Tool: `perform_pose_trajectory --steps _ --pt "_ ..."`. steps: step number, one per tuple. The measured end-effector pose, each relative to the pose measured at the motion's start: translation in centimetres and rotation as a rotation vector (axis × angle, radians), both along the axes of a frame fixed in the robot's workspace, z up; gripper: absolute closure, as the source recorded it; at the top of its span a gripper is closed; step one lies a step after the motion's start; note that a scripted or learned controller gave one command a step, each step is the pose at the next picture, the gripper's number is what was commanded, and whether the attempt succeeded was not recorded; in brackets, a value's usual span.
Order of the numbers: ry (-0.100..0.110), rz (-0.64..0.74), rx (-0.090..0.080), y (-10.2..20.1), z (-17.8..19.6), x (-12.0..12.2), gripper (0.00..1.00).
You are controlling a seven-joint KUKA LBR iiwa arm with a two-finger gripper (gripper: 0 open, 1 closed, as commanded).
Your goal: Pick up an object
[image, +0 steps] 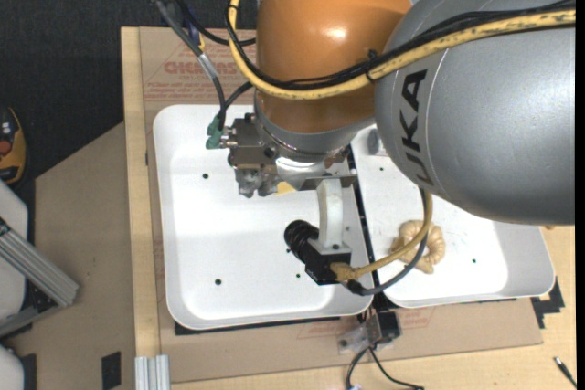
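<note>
Gripper point(253, 180) hangs over the left bin point(187, 233) (its grip cannot be told). Lumpy tan object point(437, 249), probably light and soft, suits a mid-body pinch.

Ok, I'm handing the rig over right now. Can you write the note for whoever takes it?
Gripper: down over the left bin, toward the top of the view. Whether it is open or shut is unclear, and no object is seen in it.
Things: a beige lump lies in the right bin, near its left wall. A small yellow bit shows under the wrist, over the left bin, mostly hidden.
Done: no pick visible.
Left: grasp an object and lift it.
</note>
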State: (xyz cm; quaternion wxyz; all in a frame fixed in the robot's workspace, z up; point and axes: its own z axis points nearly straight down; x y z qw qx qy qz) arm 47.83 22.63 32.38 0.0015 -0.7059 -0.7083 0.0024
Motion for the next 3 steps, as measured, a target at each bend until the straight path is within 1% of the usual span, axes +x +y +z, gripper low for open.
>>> perform_pose_trajectory --steps 1,2,3 --pt "-0.025 -0.002 0.011 -0.2 22.2 0.1 1.0" --pt "0.01 -0.005 -0.006 -0.2 6.8 -0.1 1.0" --pt "0.003 -0.006 -0.003 -0.2 -1.7 2.2 1.0"
